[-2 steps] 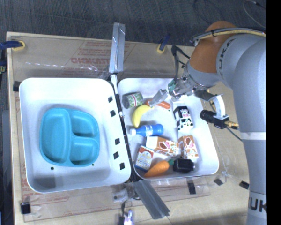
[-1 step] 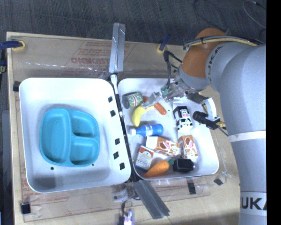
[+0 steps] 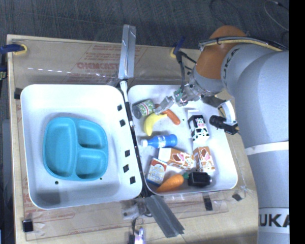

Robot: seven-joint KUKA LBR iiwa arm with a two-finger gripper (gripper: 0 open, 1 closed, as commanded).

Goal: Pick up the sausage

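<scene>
The sausage (image 3: 172, 117) is a short orange-red piece lying in the upper middle of the right bin (image 3: 229, 156), just right of a yellow banana (image 3: 151, 122). My gripper (image 3: 165, 104) reaches in from the upper right and hangs just above and left of the sausage's upper end, between it and a green can (image 3: 144, 108). Nothing is seen held in it. The grey arm with its orange band (image 3: 212, 62) covers the bin's back right corner.
The right bin also holds a blue bottle (image 3: 160, 141), a cow-patterned carton (image 3: 198, 128), juice boxes (image 3: 179, 158), a carrot (image 3: 171, 183) and a black object (image 3: 199, 178). The left bin (image 3: 33, 187) holds a blue divided plate (image 3: 76, 147).
</scene>
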